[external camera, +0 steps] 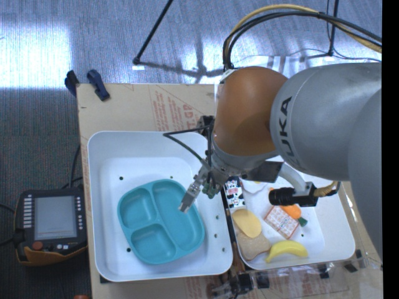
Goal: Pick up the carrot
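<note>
White letters "UKA" run along the grey arm (324, 123), while mirrored red print on the cardboard sheet (165, 104) beneath the bins stays unreadable

Left bin (103, 167): open around tray (161, 229).
Right bin (340, 242): crowded; carrot (293, 212) hemmed by packet (282, 222), arm (299, 120) overhead.

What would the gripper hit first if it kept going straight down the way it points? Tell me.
Probably the blue tray in the left bin: the gripper points down-left over the tray's upper right compartment. Its height above is unclear.
</note>
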You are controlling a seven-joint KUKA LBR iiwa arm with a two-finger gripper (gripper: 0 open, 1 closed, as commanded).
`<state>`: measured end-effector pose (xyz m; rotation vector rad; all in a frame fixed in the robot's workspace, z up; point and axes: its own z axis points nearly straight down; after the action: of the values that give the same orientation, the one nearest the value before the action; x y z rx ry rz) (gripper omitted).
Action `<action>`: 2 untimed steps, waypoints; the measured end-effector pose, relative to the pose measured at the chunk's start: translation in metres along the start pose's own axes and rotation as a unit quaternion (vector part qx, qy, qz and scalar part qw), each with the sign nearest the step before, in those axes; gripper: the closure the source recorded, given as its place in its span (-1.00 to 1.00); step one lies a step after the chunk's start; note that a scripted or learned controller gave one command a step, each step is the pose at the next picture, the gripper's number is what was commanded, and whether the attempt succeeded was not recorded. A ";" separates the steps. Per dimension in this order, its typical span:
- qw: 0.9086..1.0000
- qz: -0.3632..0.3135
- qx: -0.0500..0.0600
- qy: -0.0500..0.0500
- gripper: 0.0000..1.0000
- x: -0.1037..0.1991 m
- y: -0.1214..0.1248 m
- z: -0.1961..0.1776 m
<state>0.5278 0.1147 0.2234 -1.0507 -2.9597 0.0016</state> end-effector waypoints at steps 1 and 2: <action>1.000 0.017 0.001 0.000 -1.00 -0.048 -0.096 -0.001; 0.997 -0.080 -0.002 -0.003 -1.00 -0.089 -0.121 -0.071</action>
<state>0.5202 -0.0351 0.2950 -0.8113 -3.0401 -0.0012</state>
